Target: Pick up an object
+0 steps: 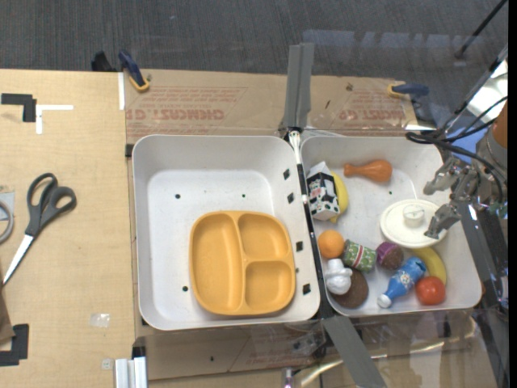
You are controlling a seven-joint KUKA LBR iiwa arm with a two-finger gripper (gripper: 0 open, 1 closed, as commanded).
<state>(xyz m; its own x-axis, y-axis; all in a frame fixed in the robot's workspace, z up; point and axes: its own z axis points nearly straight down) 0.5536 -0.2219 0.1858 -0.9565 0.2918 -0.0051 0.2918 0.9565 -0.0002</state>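
Objects fill the right bin (367, 150) in the right half of the frame: a white lid (409, 221), a chicken drumstick (369, 170) toward the top, a milk carton (323, 194) at the left wall, an orange (330, 243), a blue bottle (403, 280) and a tomato (430, 290) at the bottom right. The tool (447, 199) hangs over the bin's right edge, just beside the lid, its fingers spread and pinching nothing. The left bin (161, 217) holds a yellow divided tray (242, 262). Scissors (36, 212) lie on the bench (65, 297) at the far left.
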